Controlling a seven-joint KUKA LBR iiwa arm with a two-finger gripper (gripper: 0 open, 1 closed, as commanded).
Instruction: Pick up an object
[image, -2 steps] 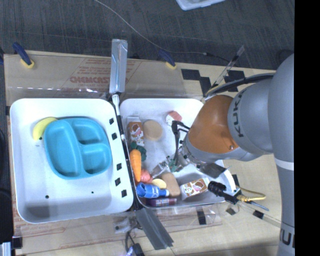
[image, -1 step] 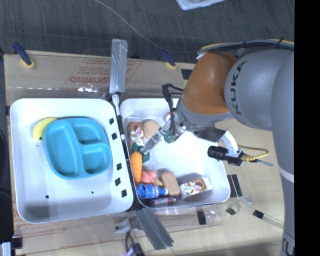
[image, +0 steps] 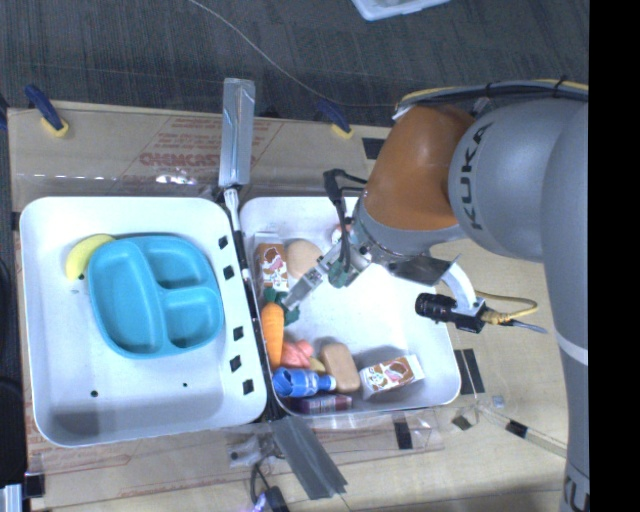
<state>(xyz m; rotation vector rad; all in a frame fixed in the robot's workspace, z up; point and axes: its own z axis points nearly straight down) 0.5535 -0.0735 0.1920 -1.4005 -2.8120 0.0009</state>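
Bench (image: 520, 290) bearing two white bins (image: 40, 330)

A bench on a dark floor

The brown cardboard sheet (image: 180, 150) covers the bench top, held by blue clamps (image: 47, 110). Dark carpet (image: 120, 45) lies behind. The light is bright and even.

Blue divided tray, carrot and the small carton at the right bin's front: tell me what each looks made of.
Blue divided tray: moulded plastic by the look, smooth with a soft sheen and rounded compartment walls. Carrot: probably a plastic toy, uniform orange with a green tip. Small carton: seems printed paperboard, boxy with flat printed faces; it could be a plastic replica.
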